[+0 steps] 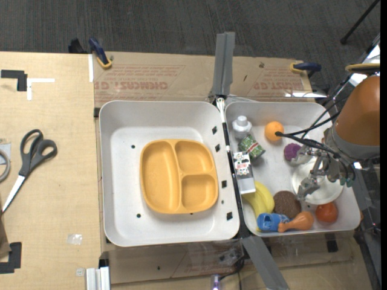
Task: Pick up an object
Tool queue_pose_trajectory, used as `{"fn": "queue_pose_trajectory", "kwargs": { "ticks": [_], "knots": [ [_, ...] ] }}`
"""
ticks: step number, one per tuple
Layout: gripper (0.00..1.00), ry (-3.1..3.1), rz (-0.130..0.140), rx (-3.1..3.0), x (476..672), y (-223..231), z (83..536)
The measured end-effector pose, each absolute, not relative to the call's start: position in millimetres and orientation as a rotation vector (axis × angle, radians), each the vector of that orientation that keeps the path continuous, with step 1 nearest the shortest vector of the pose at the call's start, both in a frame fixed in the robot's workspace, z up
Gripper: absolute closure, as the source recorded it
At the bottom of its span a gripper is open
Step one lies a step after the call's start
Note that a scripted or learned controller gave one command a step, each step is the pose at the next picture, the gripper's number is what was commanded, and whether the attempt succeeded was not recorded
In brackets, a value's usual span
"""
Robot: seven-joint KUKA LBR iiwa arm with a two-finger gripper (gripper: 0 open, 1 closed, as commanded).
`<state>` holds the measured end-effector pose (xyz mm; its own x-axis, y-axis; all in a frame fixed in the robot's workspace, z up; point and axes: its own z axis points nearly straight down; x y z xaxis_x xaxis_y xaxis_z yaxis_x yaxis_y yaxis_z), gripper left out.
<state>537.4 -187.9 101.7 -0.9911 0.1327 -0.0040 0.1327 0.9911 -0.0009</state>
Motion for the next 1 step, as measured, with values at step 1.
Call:
{"fn": "queue_pose_trajectory", "kwargs": {
  "ticks": [1],
  "knots": [
    [0.00, 3.132, 0.000, 0.273, 615.2, -144.0, 92.4]
  ]
}}
